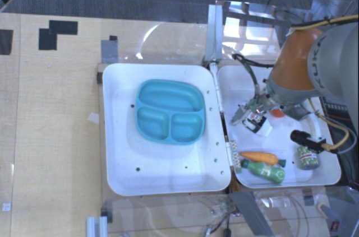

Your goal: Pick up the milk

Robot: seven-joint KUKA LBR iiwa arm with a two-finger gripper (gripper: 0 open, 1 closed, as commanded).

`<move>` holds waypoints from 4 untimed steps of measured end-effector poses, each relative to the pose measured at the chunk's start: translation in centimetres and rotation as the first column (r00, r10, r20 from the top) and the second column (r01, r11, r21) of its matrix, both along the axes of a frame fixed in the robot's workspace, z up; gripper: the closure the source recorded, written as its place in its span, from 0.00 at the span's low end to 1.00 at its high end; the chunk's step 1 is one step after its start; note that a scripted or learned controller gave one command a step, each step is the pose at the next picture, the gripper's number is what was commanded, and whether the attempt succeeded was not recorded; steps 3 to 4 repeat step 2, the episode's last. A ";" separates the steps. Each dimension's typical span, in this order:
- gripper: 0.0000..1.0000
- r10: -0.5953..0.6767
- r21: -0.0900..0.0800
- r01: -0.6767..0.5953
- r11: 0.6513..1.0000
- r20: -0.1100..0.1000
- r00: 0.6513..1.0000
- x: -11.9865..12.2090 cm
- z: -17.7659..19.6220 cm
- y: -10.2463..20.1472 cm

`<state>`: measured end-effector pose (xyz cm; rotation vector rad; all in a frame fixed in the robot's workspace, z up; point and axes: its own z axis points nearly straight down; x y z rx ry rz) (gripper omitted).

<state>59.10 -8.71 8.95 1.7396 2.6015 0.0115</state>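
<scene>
Arm (331,56) cut off at right edge, hiding part of right bin (331,177)

Light falls bright and even on my pale wooden bench (50,135), coming from above. The shallow white left bin (120,174) is nearly washed out, with a soft grey shadow ringing the turquoise divided plastic plate (170,111). At twelve o'clock the clear plastic panel (247,28) throws hard white glare. My grey and orange arm (314,62), at three o'clock, looks slightly soft. The bench's straight edges bow a little toward the borders.
</scene>
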 end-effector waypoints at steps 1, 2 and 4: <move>1.00 0.002 0.000 -0.002 1.000 0.007 1.000 0.2 1.2 0.1; 1.00 -0.013 0.001 0.013 1.000 -0.004 1.000 7.3 9.8 6.1; 1.00 -0.013 0.001 0.013 1.000 -0.004 1.000 7.3 9.8 6.1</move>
